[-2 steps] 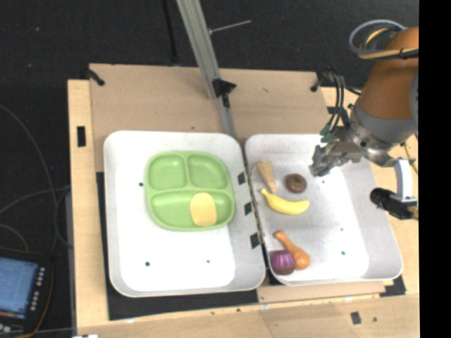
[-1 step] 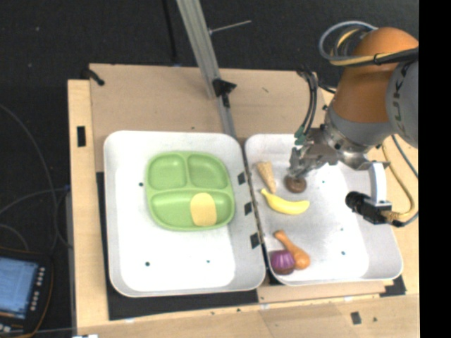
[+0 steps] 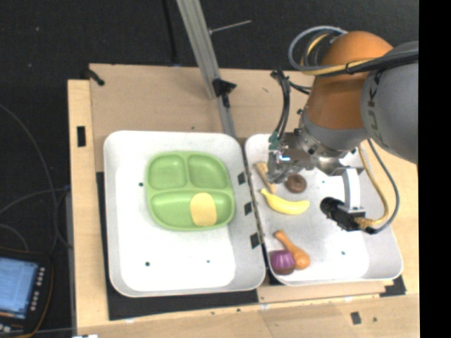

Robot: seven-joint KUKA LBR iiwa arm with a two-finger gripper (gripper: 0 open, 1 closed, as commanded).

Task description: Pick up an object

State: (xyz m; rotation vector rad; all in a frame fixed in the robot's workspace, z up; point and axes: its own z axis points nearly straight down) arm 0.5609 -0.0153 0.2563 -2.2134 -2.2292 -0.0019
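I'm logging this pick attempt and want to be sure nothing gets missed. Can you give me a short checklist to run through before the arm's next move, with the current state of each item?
1. Gripper is over the right bin, where the loose objects lie: ok.
2. A target lies close by: the banana and a brown round piece sit just beside it: ok.
3. Something is already in the grasp: cannot tell, the wrist hides that spot.
4. The purple and orange pieces at the bin's near edge lie apart from the gripper: ok.
5. The green divided plate with the yellow piece sits in the left bin, away from the arm: ok.
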